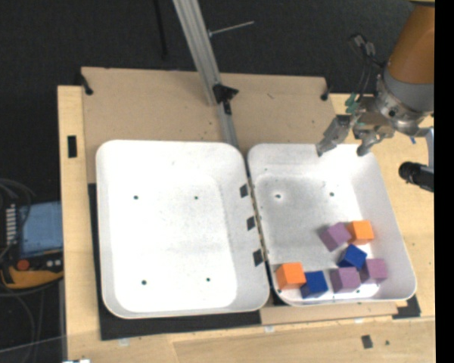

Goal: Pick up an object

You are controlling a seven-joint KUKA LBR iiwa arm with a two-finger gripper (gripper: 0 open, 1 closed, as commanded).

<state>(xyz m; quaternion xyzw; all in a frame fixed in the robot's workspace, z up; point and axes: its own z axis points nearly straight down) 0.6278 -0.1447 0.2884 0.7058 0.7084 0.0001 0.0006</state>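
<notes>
**Seven small blocks wait in the right bin's near corner**

The blocks lie clustered at the near end of the right bin (287, 165): two orange, two blue and three purple, seven in all. One orange block (291, 274) sits touching a blue block (315, 284) at the near-left of the cluster; another orange block (362, 231) lies just beside a purple block (334, 236), with the second blue block (354, 257) just below them. Two more purple blocks (346, 279) (377, 269) rest against the near rim.

By their look they are likely light, stiff cubes, with flat faces that should grip well and little risk of damage. The best hold would be across two opposite flat sides. The near-left orange block has an open side facing the bare bin floor, so it seems the easiest to reach; those in the tight group leave little room for fingers.

The end effector (346, 144) hangs over the far rim of the right bin, well apart from the blocks, its fingers spread and grasping nothing. The left bin (106, 203) stands alongside on the bench (72, 127).
</notes>
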